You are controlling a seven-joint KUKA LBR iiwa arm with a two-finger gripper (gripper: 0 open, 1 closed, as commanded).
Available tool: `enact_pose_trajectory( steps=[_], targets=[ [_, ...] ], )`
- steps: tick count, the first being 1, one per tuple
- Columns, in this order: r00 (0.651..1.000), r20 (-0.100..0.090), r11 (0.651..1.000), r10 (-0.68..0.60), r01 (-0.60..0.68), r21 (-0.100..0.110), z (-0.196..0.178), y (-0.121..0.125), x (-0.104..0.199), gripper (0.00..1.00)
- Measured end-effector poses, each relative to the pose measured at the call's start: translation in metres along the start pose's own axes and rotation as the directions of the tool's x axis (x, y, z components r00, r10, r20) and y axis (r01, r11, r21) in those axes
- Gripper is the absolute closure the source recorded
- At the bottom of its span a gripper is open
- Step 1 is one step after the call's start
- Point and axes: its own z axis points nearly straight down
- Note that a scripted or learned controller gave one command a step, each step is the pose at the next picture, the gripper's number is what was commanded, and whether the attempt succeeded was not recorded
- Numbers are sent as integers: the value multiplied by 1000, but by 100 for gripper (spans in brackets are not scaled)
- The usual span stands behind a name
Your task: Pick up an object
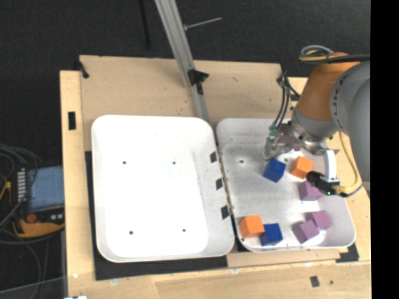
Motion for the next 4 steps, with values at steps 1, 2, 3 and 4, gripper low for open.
enact_pose_trajectory(
  steps=[1, 2, 3, 4],
  targets=[
    [1000, -2, 1000, -2, 2, 0, -61, -5, 3, 100],
    [1000, -1, 1000, -10, 10, -2, -120, -2, 11, 100],
    [1000, -2, 1000, -10, 10, 1, -156, 0, 10, 100],
    [1000, -3, 1000, -14, 14, 2, -162, 5, 67, 100]
  ],
)
